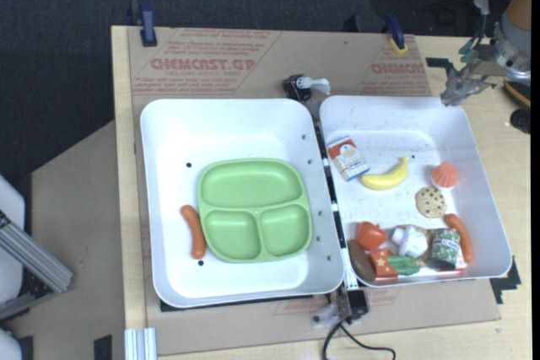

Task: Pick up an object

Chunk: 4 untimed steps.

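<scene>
I see the arm [516,29] at the upper right of the camera view, coming in from the right edge, wrist angled down and to the left. The gripper [460,84] hangs just past the top right corner of the right bin [422,115], over the cardboard rim area, not over any item; it looks small and blurred, nothing visible between its tips, and I cannot tell its state from here. Right bin holds the pickable stuff: a small carton [347,158] near the left wall, a banana [386,175] just right of it, a pink round piece [445,175] further right, a cookie [430,201] below that, an orange sausage [460,235] along the right wall. Lower part of the bin has a tight cluster: red tomato-like piece [369,235], white lump [412,240], green packet [445,248], brown piece [363,263], all touching or nearly so. All are well apart from the gripper. Left bin [228,126] has a green tray [253,209] with three compartments, sitting flat in the middle, and a second sausage [194,230] lying just beside the tray's left edge. Both bins sit on a cardboard sheet [211,55] held by blue clamps [147,23] at the top edge.
</scene>
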Each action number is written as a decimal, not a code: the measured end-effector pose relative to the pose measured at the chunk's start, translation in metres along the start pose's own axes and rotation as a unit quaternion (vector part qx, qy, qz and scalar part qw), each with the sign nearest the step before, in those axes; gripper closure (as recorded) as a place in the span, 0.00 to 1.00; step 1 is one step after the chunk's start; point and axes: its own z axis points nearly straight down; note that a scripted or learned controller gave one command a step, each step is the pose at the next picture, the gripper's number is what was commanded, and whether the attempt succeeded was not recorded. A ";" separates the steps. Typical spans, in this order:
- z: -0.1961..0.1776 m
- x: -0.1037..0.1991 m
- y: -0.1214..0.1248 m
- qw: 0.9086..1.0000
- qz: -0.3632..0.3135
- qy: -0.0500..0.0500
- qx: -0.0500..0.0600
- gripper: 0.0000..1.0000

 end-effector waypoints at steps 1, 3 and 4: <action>-0.056 0.000 0.000 1.000 0.000 0.000 0.001 1.00; 0.094 0.002 -0.071 1.000 0.001 0.006 0.014 0.00; 0.117 0.007 -0.114 1.000 -0.001 0.007 0.007 0.00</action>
